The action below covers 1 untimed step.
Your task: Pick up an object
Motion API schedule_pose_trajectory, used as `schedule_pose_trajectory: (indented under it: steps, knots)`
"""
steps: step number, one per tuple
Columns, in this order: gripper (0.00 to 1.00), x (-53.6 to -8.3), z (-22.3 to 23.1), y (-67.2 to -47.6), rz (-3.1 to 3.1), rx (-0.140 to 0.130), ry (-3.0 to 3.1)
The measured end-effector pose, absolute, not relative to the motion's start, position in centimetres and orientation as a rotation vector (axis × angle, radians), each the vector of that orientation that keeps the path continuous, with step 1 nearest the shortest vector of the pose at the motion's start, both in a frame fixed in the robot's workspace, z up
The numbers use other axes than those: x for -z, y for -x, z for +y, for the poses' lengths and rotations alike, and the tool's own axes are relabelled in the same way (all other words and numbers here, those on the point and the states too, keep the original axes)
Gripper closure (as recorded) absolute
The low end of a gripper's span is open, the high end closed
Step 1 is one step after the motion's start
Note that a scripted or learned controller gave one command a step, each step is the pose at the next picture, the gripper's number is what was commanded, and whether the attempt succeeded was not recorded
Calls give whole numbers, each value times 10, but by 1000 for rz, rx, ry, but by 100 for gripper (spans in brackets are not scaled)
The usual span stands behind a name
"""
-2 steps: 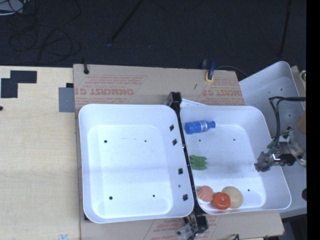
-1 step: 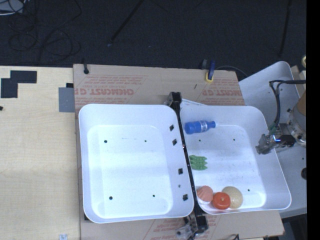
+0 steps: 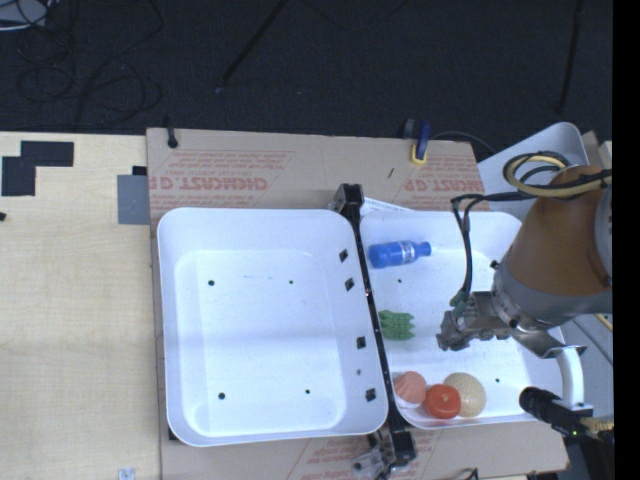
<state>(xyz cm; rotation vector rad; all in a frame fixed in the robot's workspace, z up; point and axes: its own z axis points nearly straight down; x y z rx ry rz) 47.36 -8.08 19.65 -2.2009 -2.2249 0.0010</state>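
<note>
While arm hangs over right bin (image 3: 480, 230), gripper (image 3: 455, 330) near green object (image 3: 396, 325); jaws' state cannot tell.

The arm (image 3: 560, 258) runs out of the picture at the right edge, so its base is cut off. Its bulk covers the right part of the right bin (image 3: 440, 228), hiding that bin's far wall and floor there. The gripper (image 3: 455, 333) is a small dark blur; its fingers cannot be made out. A green item (image 3: 397, 325) beside it is too small to identify. A cream ball (image 3: 467, 392) is partly hidden behind a red ball (image 3: 442, 401).
</note>
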Motion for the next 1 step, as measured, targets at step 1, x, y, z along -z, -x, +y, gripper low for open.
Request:
schedule_pose_trajectory:
  steps: [1]
  knots:
    - [100, -186, -41, -500, -2223, -2, 2215]
